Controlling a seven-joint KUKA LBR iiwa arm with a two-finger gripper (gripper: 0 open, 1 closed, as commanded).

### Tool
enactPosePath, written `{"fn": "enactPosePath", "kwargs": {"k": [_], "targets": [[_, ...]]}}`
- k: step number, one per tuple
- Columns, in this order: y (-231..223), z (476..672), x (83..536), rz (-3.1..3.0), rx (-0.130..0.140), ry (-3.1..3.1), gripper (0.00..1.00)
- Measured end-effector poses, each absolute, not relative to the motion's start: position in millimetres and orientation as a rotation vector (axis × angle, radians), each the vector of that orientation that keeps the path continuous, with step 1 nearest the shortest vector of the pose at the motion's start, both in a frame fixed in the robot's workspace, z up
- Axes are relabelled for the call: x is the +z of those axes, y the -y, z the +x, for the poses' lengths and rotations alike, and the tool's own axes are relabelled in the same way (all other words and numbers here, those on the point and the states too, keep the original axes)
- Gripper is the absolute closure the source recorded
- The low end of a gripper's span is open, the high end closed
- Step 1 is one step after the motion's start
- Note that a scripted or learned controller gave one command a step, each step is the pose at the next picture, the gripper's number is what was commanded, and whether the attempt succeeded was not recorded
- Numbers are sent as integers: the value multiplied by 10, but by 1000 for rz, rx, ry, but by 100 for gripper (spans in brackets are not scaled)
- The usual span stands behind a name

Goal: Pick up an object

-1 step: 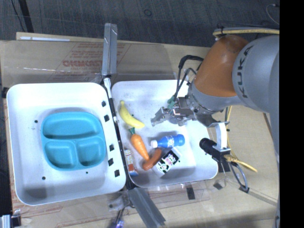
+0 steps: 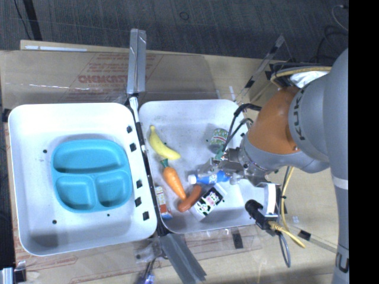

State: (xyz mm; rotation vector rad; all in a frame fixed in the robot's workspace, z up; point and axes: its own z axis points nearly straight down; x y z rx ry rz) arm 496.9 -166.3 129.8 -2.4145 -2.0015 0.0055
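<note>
Claw: the claw [image 2: 220, 171] hangs low in the right bin [image 2: 189, 108], just right of the carrot [image 2: 173, 181]; I cannot tell its state.
Nearest thing: a blue and white item [image 2: 204, 178] lies right at the claw; whether it is gripped is unclear.
Handling: the carrot looks light, stiff, smooth; its thick middle suits a grip.
Around the carrot: banana [image 2: 161, 146] above, sausage [image 2: 189, 198] and black-and-white carton [image 2: 208, 201] to its lower right, green can [image 2: 218, 136] to its upper right.
Left bin [image 2: 29, 123]: 1 blue tray [image 2: 92, 173], 3 compartments.
</note>
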Motion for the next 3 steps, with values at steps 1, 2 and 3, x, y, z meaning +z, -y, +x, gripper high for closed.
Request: {"fn": "enactPosePath", "kwargs": {"k": [1,2,3], "targets": [[1885,5682,908,-2368,3,2058,0],[1881,5681,1003,-2363,5,2061,100],[1882,5681,1004,-2363,6,2061,0]]}}
